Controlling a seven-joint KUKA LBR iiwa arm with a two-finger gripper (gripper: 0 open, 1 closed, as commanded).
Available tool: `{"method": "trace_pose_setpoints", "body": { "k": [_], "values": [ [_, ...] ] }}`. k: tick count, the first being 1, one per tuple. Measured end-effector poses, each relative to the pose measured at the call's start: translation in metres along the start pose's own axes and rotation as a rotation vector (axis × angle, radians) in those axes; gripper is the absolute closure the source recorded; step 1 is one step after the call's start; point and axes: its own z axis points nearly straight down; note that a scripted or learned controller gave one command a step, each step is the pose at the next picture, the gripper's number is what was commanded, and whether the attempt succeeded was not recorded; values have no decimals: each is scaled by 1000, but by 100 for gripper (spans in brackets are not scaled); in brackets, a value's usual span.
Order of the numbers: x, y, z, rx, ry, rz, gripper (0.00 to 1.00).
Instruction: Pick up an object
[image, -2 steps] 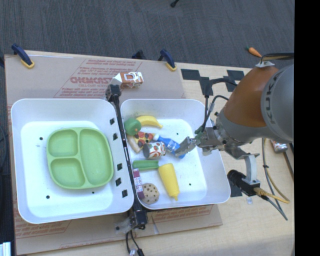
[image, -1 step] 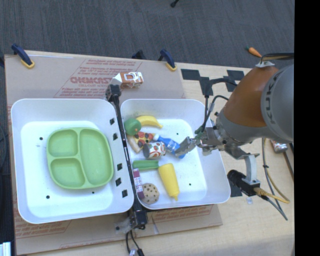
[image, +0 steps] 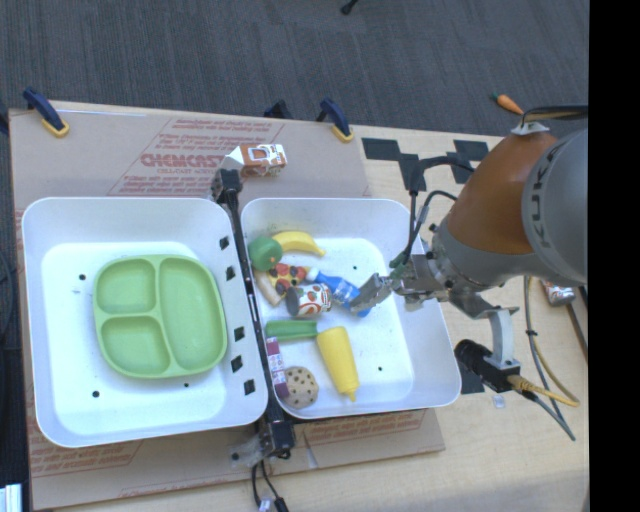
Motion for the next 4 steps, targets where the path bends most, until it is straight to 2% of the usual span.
{"method": "trace_pose_setpoints", "body": {
  "k": [1, 2, 3, 4],
  "values": [
    [-30, 45, 112, 1, 0, 0, 0],
    [-30, 46, 102, 3, 2, -3, 100],
    [-37, 8, 39, -1, 0, 0, 100],
    [-28, -28, 3, 1, 1, 1, 100]
  ]
}}
